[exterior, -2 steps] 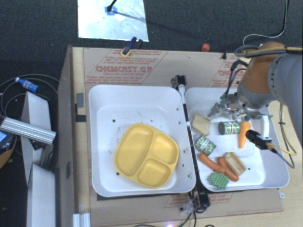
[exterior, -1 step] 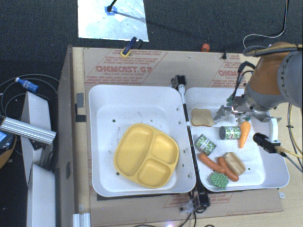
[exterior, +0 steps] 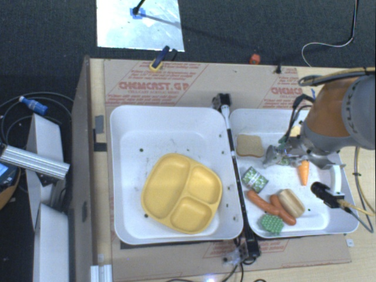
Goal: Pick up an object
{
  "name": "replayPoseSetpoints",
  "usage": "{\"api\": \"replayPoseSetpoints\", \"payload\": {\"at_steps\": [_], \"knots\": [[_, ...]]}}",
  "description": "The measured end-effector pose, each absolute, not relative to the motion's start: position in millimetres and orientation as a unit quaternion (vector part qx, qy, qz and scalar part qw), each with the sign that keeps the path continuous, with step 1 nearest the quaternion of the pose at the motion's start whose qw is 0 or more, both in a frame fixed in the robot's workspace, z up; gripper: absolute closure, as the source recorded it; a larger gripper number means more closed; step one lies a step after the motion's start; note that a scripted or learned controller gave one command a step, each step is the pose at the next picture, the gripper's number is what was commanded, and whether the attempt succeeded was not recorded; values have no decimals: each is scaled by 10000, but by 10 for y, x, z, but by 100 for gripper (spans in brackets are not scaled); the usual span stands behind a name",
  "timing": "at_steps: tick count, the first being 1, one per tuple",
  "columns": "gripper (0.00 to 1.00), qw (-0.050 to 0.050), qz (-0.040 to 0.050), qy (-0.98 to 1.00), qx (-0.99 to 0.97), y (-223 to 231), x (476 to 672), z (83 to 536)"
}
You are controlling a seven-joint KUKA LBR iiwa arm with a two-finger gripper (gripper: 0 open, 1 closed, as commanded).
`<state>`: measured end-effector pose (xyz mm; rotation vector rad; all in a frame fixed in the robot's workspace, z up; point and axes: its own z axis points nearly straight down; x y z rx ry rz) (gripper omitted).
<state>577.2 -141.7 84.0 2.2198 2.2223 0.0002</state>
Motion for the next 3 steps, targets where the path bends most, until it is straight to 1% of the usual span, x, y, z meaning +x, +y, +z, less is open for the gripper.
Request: {"api": "replayPoseSetpoints", "payload": {"at_steps": [1,2,3], "knots": [[0,26,11,7081,7061,-1695,6006,2005],[0,74,28,7079,7063,-1324,6480,1118],[100,27,16,7086,7056,-1304,6460,1179]]}}
